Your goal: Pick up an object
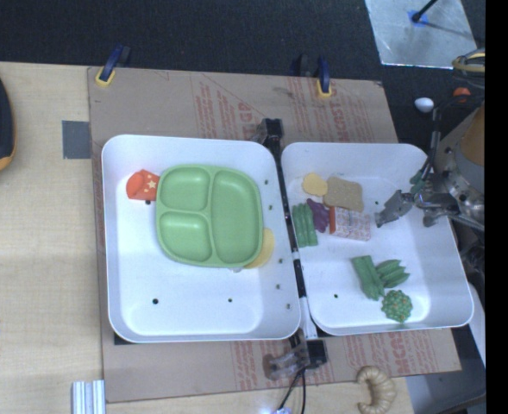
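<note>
Hovering tool [406,203] over right bin [435,274] | grip state unclear | bread slice [345,193], green beans [379,274] nearby

Two white bins [116,231]; left holds a pale green divided plate [209,216], an orange-red piece with a yellow star [141,185] and a yellow item (mostly hidden) [266,247]. Right: yellow disc [314,184], tan slab [345,194], purple piece [321,214], green beans [304,225], green broccoli [397,304]. Table [38,257] light wood-grain.
</note>
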Controlling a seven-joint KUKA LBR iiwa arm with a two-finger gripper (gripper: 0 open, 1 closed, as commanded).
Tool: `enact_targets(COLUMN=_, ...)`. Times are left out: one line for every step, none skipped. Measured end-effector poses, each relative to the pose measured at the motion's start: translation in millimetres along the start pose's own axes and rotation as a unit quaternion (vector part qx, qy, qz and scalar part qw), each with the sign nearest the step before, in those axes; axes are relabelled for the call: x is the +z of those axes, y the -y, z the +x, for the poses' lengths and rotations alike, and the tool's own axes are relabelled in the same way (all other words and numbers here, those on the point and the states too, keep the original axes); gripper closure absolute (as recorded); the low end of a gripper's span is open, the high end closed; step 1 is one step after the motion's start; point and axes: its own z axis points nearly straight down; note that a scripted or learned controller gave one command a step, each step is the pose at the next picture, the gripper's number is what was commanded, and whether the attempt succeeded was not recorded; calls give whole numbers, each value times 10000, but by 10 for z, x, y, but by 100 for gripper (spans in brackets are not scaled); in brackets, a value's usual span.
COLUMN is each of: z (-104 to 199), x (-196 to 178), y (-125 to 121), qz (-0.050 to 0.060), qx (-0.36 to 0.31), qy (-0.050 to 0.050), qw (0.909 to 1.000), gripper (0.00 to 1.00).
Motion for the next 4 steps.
enact_targets(z=470, x=1060, y=498, qz=40, qx=-2, qy=-22, qw=10000, gripper=0)
enact_targets(z=435, x=914, y=474, qz=11, qx=-10, qy=4, qw=10000, gripper=100)
enact_targets(z=436, x=917, y=474, qz=10, qx=-9, qy=4, qw=10000, gripper=0)
enact_targets(z=422, x=807, y=470, qz=6, qx=-20, qy=18, qw=10000, gripper=100)
